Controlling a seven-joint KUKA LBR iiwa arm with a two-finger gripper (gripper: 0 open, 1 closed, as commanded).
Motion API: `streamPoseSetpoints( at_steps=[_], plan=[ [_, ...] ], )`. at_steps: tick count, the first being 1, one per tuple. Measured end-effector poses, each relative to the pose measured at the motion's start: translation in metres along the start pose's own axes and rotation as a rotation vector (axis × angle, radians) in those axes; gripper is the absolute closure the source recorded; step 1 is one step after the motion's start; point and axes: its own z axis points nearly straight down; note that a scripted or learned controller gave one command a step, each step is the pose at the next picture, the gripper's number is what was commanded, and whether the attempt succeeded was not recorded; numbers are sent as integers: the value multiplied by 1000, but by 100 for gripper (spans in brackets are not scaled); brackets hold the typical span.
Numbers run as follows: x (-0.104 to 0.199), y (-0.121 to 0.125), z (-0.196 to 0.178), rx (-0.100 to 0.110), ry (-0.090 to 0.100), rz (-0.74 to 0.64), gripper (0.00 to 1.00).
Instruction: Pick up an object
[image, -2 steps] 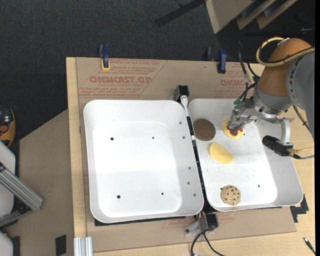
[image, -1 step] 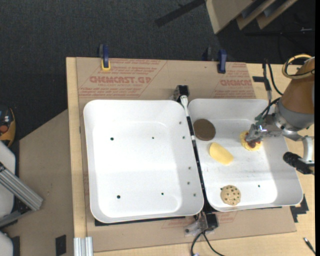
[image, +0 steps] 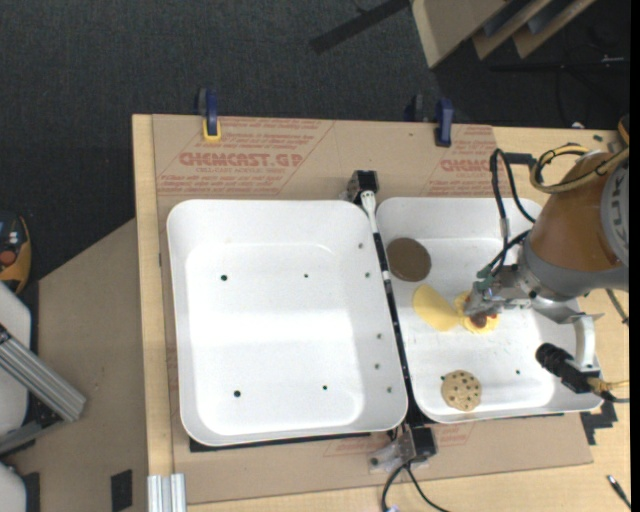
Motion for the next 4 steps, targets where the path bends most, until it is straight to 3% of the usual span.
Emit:
streamPoseSetpoints(
  at_steps=[1,2,3,4],
  plan=[
    [-13,-50,-1,-4,2,2,100],
    [104,-41,-98,18,14,-12,100],
    [97,-43,-92,30,12,0,0],
    [97,-42,-103,27,12,0,100]
  ],
)
